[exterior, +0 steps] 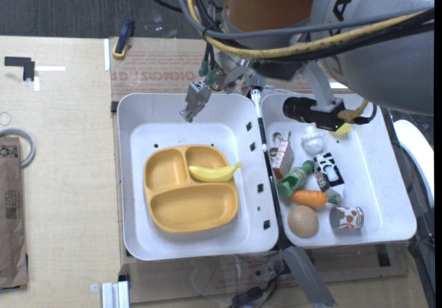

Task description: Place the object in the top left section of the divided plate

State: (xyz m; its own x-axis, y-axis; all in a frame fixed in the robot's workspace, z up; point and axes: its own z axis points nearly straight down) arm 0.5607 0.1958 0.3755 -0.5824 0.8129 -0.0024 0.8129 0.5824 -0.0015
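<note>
A yellow divided plate [166, 210] lies in the left white bin [135, 127]. A yellow banana [214, 172] rests across the plate's top right section, its tip reaching over the right rim. The top left section holds nothing. My gripper [196, 101] hangs above the bin's back part, well above and behind the plate, with nothing seen between its fingers. It points down and to the left.
The right bin [387, 182] holds a green bottle [295, 177], a carrot [309, 197], a brown egg-like ball [302, 221], a small patterned cup [347, 217], a white lump [313, 140] and small packets. The arm's bulk and cables cover the upper right.
</note>
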